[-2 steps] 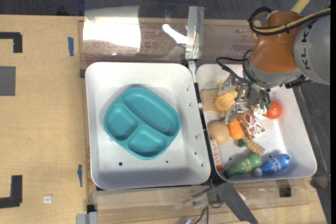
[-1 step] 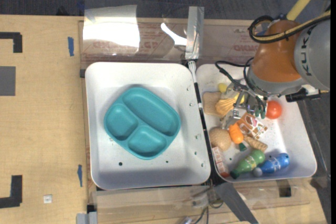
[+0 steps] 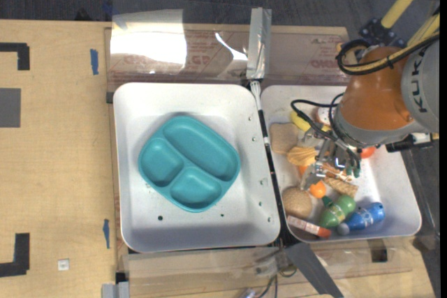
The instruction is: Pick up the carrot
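While a teal divided plate (image 3: 189, 162) is sitting in the left bin (image 3: 133, 220), the right bin (image 3: 408, 216) is holding a clutter of toy food. Carrot (image 3: 318, 190) is lying mid-bin, just under the gripper (image 3: 330, 168), which is hanging low over it. Cannot tell its grasp state. Green piece (image 3: 337, 211) and blue piece (image 3: 364, 216) are lying near the front right.

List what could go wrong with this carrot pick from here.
1. The carrot is a small orange piece packed among a green item, a tan round item and other clutter, so the tool may catch a neighbour.
2. The arm hides much of the right bin, so contact is hard to confirm.
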Motion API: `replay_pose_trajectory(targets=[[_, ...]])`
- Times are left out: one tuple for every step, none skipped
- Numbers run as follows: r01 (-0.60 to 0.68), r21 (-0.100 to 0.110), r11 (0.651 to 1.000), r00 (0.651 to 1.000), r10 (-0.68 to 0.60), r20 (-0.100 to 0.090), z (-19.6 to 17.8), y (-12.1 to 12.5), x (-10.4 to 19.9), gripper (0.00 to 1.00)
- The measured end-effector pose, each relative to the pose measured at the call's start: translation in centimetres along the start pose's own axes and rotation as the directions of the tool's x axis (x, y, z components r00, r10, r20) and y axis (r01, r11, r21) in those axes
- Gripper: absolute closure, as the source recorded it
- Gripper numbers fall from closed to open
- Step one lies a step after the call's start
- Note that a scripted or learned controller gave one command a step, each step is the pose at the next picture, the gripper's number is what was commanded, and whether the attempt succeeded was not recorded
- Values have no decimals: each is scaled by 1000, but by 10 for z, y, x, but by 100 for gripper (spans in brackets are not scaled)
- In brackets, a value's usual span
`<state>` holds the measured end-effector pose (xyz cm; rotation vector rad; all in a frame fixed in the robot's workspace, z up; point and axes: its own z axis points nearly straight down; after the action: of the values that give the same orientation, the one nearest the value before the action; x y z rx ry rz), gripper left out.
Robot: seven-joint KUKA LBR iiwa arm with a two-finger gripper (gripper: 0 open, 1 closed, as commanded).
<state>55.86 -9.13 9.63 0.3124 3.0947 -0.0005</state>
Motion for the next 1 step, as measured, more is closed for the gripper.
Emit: replay_pose_trajectory(targets=[[1, 0, 1000, 1000, -1, 17, -14, 1, -5, 100]])
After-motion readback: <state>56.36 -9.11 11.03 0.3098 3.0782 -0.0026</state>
